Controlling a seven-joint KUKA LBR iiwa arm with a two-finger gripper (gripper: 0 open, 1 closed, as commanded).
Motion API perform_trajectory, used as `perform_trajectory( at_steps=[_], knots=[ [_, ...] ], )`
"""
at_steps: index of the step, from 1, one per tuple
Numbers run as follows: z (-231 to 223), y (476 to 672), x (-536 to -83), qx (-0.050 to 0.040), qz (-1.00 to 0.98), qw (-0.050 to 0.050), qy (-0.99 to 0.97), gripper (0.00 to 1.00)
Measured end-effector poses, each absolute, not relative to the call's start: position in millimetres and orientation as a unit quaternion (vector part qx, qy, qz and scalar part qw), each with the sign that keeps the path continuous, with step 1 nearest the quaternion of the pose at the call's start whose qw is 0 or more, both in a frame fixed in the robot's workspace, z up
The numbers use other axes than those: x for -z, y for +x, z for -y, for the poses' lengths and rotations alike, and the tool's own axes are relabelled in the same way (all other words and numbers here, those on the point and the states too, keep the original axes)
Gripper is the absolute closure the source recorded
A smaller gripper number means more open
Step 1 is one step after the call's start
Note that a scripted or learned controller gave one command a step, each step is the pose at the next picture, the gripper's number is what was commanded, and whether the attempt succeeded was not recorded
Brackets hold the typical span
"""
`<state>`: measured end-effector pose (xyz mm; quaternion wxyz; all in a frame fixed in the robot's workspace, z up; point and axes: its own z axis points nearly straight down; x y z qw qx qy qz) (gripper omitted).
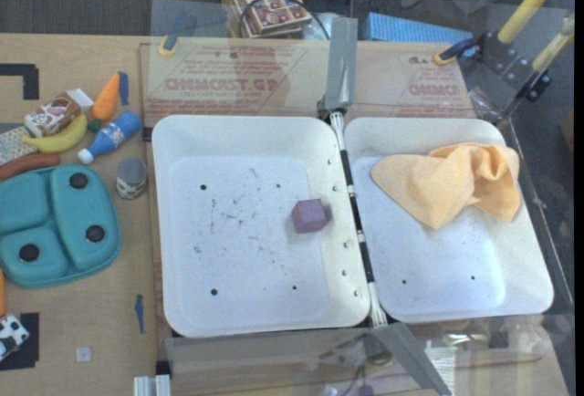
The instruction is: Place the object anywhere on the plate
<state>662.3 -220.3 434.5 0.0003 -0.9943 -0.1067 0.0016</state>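
Zero steps of the placing looking finished, judging from how things are lying. Finding the small purple block-shaped cube [309, 215] sitting loose on the floor of the left shallow white plastic bin [182, 134], toward that bin's right side and near the divider between the two, touching nothing else. Seeing a crumpled orange-yellow cloth [452, 184] lying in the upper part of the right shallow white plastic bin [456, 266], well apart from the cube. Taking the cube as the object to be moved, though not being able to rule out the cloth.

Taking the teal moulded plastic dish with three hollows [55, 212], lying on the pale wooden bench [91, 57] to the left of the bins, as the likeliest plate — a guess only.

Not being able to tell how far the pincer is open, or whether it has hold of anything — noting only that the cube is lying free with nothing around it.

Reckoning the whole job as remaining: reaching down over the cube, closing on it, lifting it clear of the bin wall, carrying it across, and setting it down anywhere on the plate.
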Motion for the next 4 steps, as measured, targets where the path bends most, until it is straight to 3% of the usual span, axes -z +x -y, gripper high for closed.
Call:
perform_trajectory(
  at_steps=[1, 4],
  knots=[
    [219, 663.4, -445, -0.0008, 0.109, -0.001, -0.994, 1.00],
    [220, 662.8, -435, -0.0008, 0.103, -0.001, -0.995, 1.00]
  ],
)
